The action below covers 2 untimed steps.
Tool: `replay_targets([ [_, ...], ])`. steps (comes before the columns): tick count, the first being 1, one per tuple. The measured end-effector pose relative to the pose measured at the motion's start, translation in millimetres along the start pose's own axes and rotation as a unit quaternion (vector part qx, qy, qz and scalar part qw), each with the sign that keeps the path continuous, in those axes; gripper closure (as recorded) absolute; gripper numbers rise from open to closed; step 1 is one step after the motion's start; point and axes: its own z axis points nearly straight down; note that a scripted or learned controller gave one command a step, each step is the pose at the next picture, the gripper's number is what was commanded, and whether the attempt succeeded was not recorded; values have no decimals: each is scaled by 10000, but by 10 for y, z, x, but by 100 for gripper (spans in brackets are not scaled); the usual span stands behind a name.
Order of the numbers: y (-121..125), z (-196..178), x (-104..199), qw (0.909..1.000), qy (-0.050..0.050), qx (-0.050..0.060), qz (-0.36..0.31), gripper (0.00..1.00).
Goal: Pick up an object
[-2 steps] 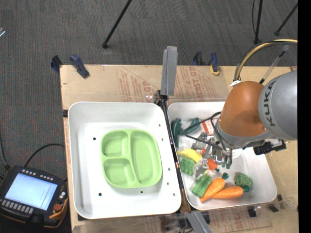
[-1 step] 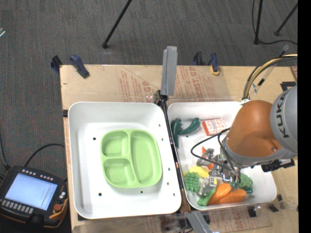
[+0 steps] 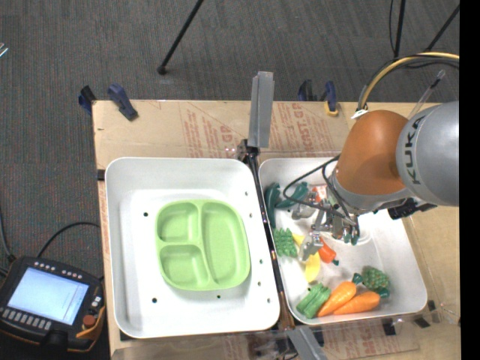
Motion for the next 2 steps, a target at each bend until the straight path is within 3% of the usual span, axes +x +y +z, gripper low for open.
replay_targets([
  [1,-221,11,802,9993,31,4,-386,0],
  [2,-205,-86,791,9992,22,-4,-406,100],
])
